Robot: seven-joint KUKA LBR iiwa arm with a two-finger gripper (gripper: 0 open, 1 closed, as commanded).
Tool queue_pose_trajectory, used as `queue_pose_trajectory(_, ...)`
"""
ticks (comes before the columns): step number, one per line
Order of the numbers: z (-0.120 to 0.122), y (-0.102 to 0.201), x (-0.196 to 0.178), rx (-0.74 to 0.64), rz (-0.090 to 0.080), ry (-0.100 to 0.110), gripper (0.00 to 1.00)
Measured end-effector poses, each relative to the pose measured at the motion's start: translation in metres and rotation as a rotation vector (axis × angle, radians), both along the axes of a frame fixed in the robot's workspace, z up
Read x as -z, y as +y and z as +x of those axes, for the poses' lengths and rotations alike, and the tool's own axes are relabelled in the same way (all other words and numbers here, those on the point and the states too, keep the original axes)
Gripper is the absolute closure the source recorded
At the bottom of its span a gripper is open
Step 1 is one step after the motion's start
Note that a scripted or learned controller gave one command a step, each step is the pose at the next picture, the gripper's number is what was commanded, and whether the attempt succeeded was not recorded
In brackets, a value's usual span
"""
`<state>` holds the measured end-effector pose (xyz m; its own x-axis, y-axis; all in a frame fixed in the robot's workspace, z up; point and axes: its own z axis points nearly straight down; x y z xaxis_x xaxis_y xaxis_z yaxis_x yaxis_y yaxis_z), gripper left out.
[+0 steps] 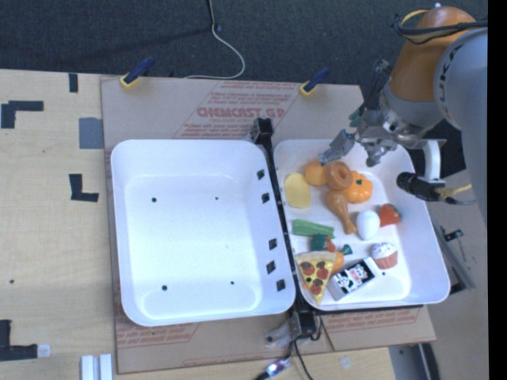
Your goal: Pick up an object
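The right bin [424,244] holds several toy foods: a pale yellow chip [297,190], an orange ball [315,172], a brown donut [341,175], a drumstick [341,207], a small pumpkin [360,189], a white egg [367,225], a red piece [389,214], a green bean [313,229], a pizza slice [314,274], a black and white packet [351,277] and a cupcake [384,255]. My gripper [356,149] hangs open above the bin's far edge, just beyond the donut. Nothing sits between its fingers.
The left bin [135,172] lies beside the right one, joined by a black hinge strip [272,204]. Both rest on a cardboard sheet [230,109] held by clamps [136,71]. A cable [226,42] runs across the dark floor behind.
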<state>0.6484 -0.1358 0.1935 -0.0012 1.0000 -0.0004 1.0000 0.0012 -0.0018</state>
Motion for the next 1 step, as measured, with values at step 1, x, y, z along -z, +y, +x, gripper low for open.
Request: queue_pose_trajectory(1, -0.0040, 0.1629, 0.0102, -0.016, 0.008, 0.001, 0.00)
